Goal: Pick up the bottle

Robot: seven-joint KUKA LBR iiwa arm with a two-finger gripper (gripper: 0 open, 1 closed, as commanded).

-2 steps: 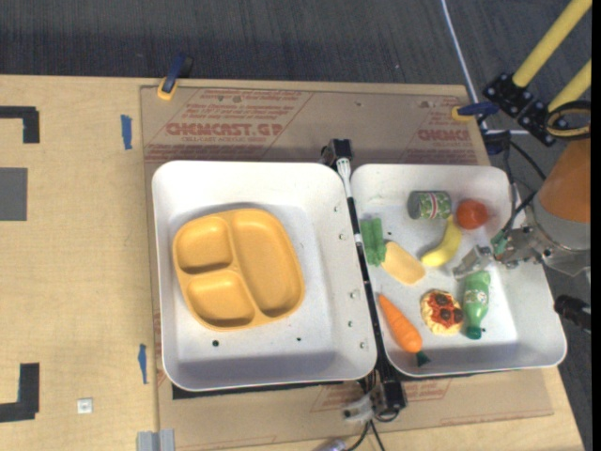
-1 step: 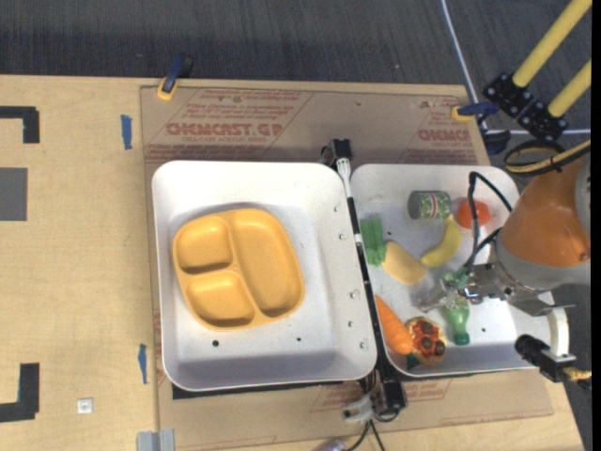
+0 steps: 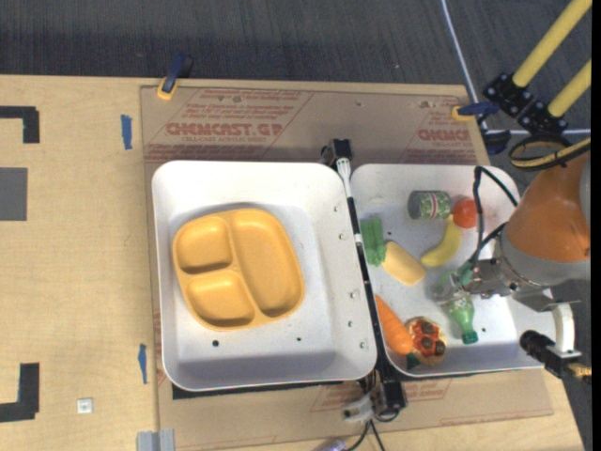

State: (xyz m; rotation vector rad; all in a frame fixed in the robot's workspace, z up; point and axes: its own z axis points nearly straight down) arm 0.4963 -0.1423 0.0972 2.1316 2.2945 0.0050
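**Ops:** Status? Where's the bottle?

**Gripper:** I'm the gripper (image 3: 462, 287), down in the right bin (image 3: 488, 360), right half of it. The bottle (image 3: 462, 319) is green and clear, lying just under and near-side of me, green cap end pointing toward the near wall. My metal parts overlap its top end from this angle.

**Ops:** Holding it?

**Gripper:** Can't tell. The wrist and orange band hide my tips, so whether I'm parted or clamped is not readable, and I can't see the bottle between them.

**Ops:** Clutter?

**Gripper:** Crowded. Banana (image 3: 444, 244) just far-left of me, touching or nearly touching the red tomato (image 3: 464, 212). Green-label can (image 3: 429, 205) on its side at the far end. Pale yellow block (image 3: 403, 264) to my left, green piece (image 3: 374, 241) beyond it by the left wall. Carrot (image 3: 393, 326) along the near-left wall, with a small printed packet (image 3: 427, 337) beside it, close to the bottle's left. A black cable runs over the bin toward my wrist.

**Ops:** Other bin?

**Gripper:** Left bin (image 3: 188, 195) holds 1 yellow tray (image 3: 238, 268) with 3 compartments. Well apart from me.
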